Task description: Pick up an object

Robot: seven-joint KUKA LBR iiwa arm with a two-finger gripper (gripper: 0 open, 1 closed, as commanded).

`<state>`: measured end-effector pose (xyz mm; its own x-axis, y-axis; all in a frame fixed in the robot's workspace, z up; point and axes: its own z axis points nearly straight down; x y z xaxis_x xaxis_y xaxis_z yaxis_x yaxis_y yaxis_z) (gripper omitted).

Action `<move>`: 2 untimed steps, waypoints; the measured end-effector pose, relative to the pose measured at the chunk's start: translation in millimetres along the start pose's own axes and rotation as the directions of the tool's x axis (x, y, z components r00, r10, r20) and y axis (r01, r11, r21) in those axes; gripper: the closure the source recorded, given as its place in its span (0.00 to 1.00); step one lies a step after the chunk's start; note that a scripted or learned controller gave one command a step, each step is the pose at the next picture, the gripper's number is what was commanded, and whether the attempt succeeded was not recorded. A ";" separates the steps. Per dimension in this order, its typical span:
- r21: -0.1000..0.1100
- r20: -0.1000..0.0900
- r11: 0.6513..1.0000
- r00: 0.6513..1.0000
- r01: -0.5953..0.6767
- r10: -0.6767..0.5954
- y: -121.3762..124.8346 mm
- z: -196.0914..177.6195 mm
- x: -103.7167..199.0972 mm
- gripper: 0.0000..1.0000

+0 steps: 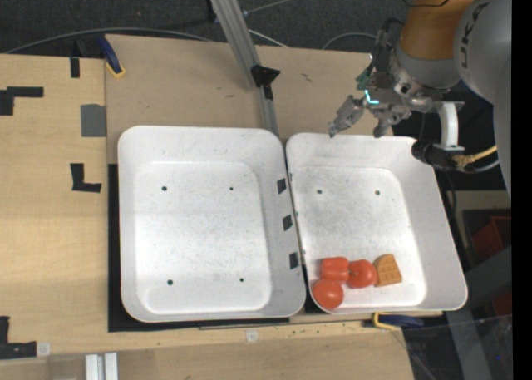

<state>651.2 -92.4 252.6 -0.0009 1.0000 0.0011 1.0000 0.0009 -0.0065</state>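
Your gripper (360, 120) hangs above the far rim of the right bin (432, 204). The two fingers (341, 124) are spread apart with nothing between them. That looks like a ready pose, open before a descent.

Everything you could pick sits together in the bin's near corner, well away from the fingers toward the camera. You have three tomatoes (335, 268) in a tight cluster. Just beside them, on the side away from the left bin (199, 141), lies a waffle (387, 270). It seems to touch the nearest tomato, and one tomato rests against the bin's near wall.

Why they lie so is a guess. Round things roll, and a bin wall stops them, so a corner heap is likely. The waffle is flat and looks less prone to rolling.

Judgement on the step: approach, no grasp begun. The fingers must travel across the bin floor toward the near wall, then drop.

Risks, as I read them:
- Crowding. A finger coming down between touching tomatoes may push them aside rather than straddle one.
- The wall. The tomato against it leaves little room for a finger on that side.
- The waffle is low and may slip under closing fingers.

The desk (50, 204) around the bins carries nothing that bears on the pick.
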 end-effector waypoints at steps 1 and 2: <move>-0.005 0.000 1.000 1.000 0.001 -0.001 0.8 -3.0 0.0 0.00; -0.001 0.002 1.000 1.000 0.001 -0.001 3.7 41.4 -1.9 0.00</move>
<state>654.6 -94.3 211.2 -0.0016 1.0000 -0.0010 1.0000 0.0016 -0.0060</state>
